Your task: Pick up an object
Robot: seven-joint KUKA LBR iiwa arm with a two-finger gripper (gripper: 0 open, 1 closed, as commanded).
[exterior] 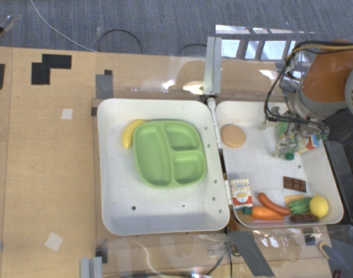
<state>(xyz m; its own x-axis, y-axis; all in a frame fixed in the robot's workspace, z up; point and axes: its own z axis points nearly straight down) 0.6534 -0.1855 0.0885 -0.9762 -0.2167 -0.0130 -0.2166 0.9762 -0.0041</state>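
My gripper (292, 142) hangs low over the upper right part of the right bin (263, 155), below the orange-banded wrist (330, 77). Small coloured pieces, green (289, 154) and red-blue (312, 143), show right at its tip; I cannot tell whether they are an object in its hold or lie on the bin floor. Left of it lies a round tan bun (233, 136). Along the bin's front lie a small juice carton (240, 191), a carrot (267, 214), a red sausage (273, 204), a chocolate bar (294, 184), a green vegetable (300, 206) and a lemon (319, 206).
The left bin (159, 213) holds a green divided plate (168, 153) with a banana (129, 133) tucked at its upper left edge. A metal post (212, 65) stands behind the wall between the bins. Cables (275, 94) loop beside the wrist.
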